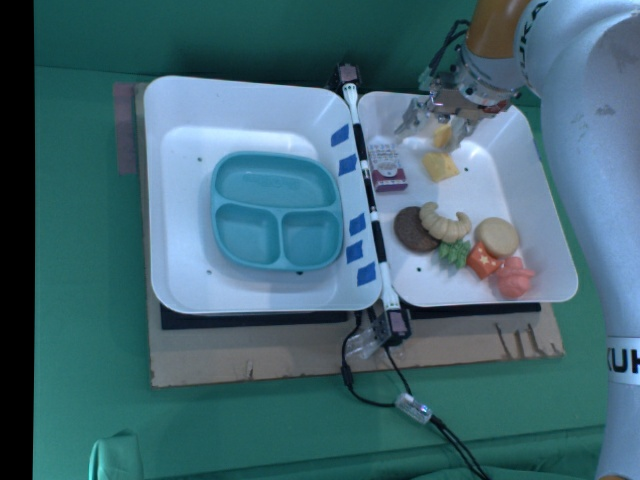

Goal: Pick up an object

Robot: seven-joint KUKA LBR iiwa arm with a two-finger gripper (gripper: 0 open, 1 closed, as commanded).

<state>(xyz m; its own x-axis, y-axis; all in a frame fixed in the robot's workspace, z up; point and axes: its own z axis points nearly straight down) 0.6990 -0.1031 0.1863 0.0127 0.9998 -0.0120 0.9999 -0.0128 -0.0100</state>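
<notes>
My gripper point(432, 128) hangs over the far end of the right bin point(545, 218), its fingers spread apart. A small yellow piece point(443, 136) lies just under it, close to the right finger; I cannot tell whether they touch. A yellow cheese wedge point(440, 166) rests a little nearer. To the gripper's lower left sits a small pink and white box point(387, 164). Further forward lie a brown cookie point(408, 229), a croissant point(447, 222), a tan bun point(497, 236), a red and green vegetable point(472, 258) and a pink toy point(514, 278).
The left bin point(180, 118) holds a teal divided plate point(275, 211). A black and white bar with blue tape tabs point(362, 188) runs between the bins. Cables point(400, 393) trail off the cardboard base at the front. The arm's grey link point(600, 118) rises along the right.
</notes>
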